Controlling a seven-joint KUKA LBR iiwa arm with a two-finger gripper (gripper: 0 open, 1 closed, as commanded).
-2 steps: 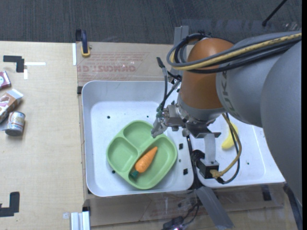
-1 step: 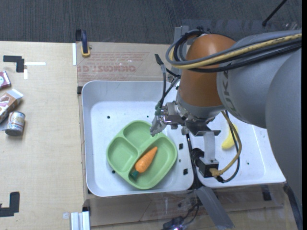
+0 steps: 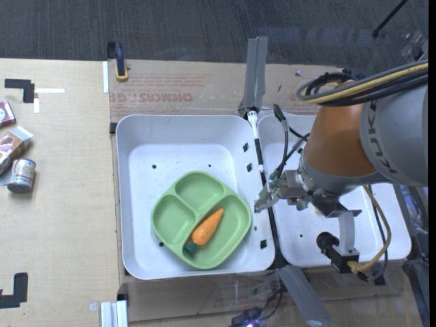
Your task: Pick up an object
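Toy carrot on a green plate, arm beside it.

Sitting in the left white bin, near the middle of the frame: a green plate with three sections. Lying in the plate's biggest section, on the lower right side: an orange toy carrot with a green end, tilted, tip pointing up and right. Reaching in from the right: a grey arm with an orange band, over the right white bin. Hanging near the wall between the two bins: the end effector, apart from the carrot. Cannot tell whether spread or pressed together. Resting at the far left on the counter: a small can and some packets.
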